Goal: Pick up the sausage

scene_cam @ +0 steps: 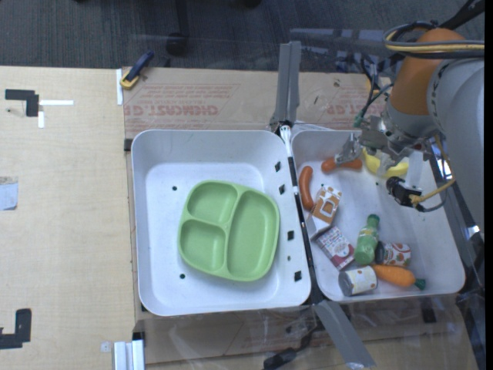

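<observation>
Arm [451, 91] bent over right bin [447, 230]

sausage [306, 186] hugs bin wall [293, 199]; carton [326, 203] crowds its right

Readable lettering stands on one thing only: the flat sheet of brown cardboard [231, 102] lying across the upper middle of the frame, above the two white bins. It carries red print that runs upside down in the camera view; the large line appears to read "CHEMCAST GP", though the letters are faint and the reading is not certain. A similar faint red line shows on the same cardboard further right, too blurred to make out. The small packages in the right bin [454, 272], an orange-and-white carton [326, 204], a red-and-white packet [333, 245] and a can [358, 280], bear printed labels, all too small to read.
</observation>
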Tool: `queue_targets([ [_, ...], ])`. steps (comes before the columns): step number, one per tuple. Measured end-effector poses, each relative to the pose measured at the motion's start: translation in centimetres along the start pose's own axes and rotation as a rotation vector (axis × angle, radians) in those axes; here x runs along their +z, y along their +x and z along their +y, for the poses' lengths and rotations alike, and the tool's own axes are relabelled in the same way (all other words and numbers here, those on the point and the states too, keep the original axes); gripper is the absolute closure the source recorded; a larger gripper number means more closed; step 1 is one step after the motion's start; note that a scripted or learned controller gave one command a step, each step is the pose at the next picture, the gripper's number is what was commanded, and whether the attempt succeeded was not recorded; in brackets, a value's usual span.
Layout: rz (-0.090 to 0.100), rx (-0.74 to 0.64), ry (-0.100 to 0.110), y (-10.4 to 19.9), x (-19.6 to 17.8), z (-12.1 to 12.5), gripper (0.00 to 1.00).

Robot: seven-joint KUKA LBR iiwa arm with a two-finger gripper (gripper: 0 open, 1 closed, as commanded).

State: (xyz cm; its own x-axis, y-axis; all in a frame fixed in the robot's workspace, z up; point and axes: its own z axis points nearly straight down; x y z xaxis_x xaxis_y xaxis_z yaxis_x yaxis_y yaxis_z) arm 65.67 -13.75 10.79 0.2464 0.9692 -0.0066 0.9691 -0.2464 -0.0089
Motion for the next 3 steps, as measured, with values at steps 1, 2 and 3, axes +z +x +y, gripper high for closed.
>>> queue_targets([
  [1,0.006,-0.055,-0.012,3.7,1.4,-0.6,0.0],
  [2,0.006,-0.055,-0.012,3.7,1.4,-0.6,0.0],
  [3,0.0,-0.054,-0.008,3.4,0.2,-0.6,1.0],
])
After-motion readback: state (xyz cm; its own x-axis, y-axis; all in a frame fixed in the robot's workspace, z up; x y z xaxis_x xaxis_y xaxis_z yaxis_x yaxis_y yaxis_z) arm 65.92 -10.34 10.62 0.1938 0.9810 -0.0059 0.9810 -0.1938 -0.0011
